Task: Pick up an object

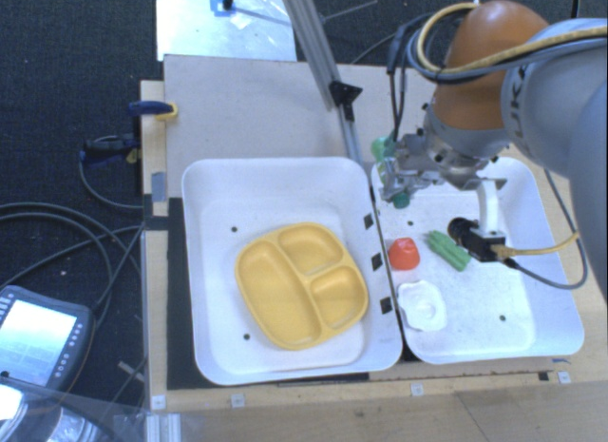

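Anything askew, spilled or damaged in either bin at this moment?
Nothing stands out. The yellow divided plate lies flat in the left bin, turned at an angle to its walls. The red object, green object and white object lie apart in the right bin.

The arm [532, 69] is running off the right edge and covering the far part of the right bin [532, 336] — whatever is lying beneath it is staying unseen. The gripper [394, 183] is blurring into green and grey. A tablet [33, 336] is getting cropped at lower left — its screen unreadable
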You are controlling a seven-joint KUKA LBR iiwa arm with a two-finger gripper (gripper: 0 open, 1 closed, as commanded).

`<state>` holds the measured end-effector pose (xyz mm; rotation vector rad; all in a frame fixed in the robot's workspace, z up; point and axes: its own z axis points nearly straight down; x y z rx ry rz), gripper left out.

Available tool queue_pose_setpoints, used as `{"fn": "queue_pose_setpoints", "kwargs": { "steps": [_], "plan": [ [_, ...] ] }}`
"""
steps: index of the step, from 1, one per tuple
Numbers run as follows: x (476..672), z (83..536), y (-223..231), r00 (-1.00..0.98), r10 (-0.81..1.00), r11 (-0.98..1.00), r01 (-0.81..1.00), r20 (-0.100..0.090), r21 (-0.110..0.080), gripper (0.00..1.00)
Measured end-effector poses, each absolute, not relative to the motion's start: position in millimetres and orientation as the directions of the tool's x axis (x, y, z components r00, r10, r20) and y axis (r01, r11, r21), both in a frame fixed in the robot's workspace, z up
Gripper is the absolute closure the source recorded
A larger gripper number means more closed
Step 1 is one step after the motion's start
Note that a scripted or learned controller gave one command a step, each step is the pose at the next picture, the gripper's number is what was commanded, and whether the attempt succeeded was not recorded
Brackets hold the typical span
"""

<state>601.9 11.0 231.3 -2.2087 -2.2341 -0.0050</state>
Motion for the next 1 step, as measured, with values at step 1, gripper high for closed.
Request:
{"fn": "queue_pose_setpoints", "kwargs": {
  "steps": [1],
  "plan": [
    [594.9,222.2,68.5,-0.012,1.000,0.012,1.000,0.003,-0.001,1.00]
  ]
}}
